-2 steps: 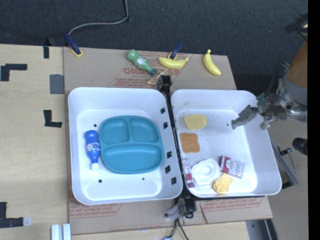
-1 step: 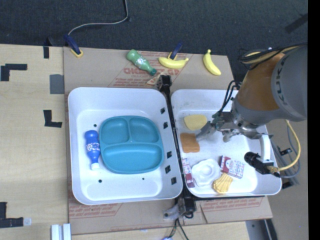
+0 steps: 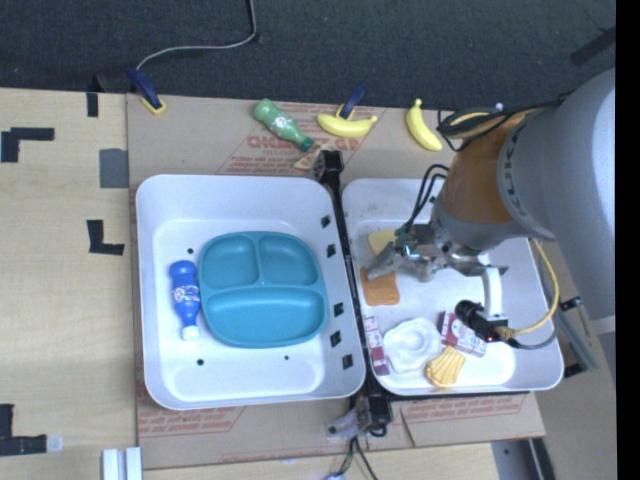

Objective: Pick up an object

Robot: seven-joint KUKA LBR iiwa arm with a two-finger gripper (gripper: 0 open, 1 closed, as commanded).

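My gripper (image 3: 386, 263) is low in the right bin (image 3: 530, 368), near its left wall. It hangs just above a brown toast slice (image 3: 381, 291) and beside a yellow cheese piece (image 3: 378, 240). I see nothing lifted by it. Nearer the front of this bin lie a white fried egg (image 3: 410, 340), yellow fries (image 3: 446, 368) in a red-and-white packet (image 3: 463, 336), and a small red-and-white carton (image 3: 375, 348). The grey arm with its orange band (image 3: 478, 193) covers the bin's back right.
The left bin (image 3: 160, 218) holds a blue divided plate (image 3: 264, 288) and a blue bottle (image 3: 184, 296) lying at its left. Behind the bins, on cardboard, lie a green bottle (image 3: 283, 125) and two bananas (image 3: 345, 124) (image 3: 423, 128). A yellow cable (image 3: 545, 308) loops by the wrist.
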